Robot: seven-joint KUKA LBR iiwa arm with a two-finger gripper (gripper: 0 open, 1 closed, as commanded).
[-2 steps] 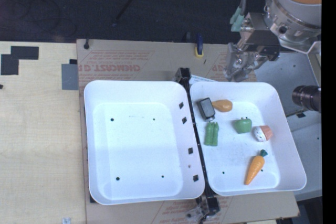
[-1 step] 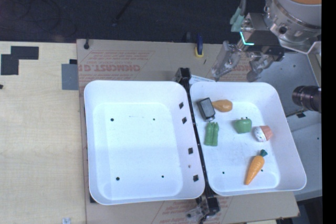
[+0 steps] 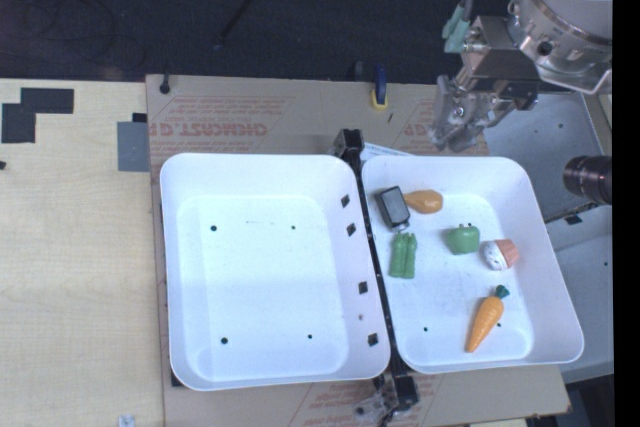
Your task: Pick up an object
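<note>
The right bin [image 3: 540, 215] holds several small items: a dark rectangular block [image 3: 393, 206], an orange oval piece [image 3: 424, 201], a green bottle-like piece [image 3: 403, 255], a green round piece [image 3: 463, 239], a white and pink piece [image 3: 498, 255] and an orange carrot [image 3: 485, 320]. My gripper [image 3: 456, 130] hangs above the far rim of the right bin, behind all the items and touching none. Nothing shows between its fingers.
The left bin [image 3: 190, 215] sits beside the right one, with a black clip strip [image 3: 362, 255] along the seam between them. Both rest on a cardboard sheet [image 3: 250, 120]. A small blue and yellow item [image 3: 380, 90] stands at the cardboard's far edge.
</note>
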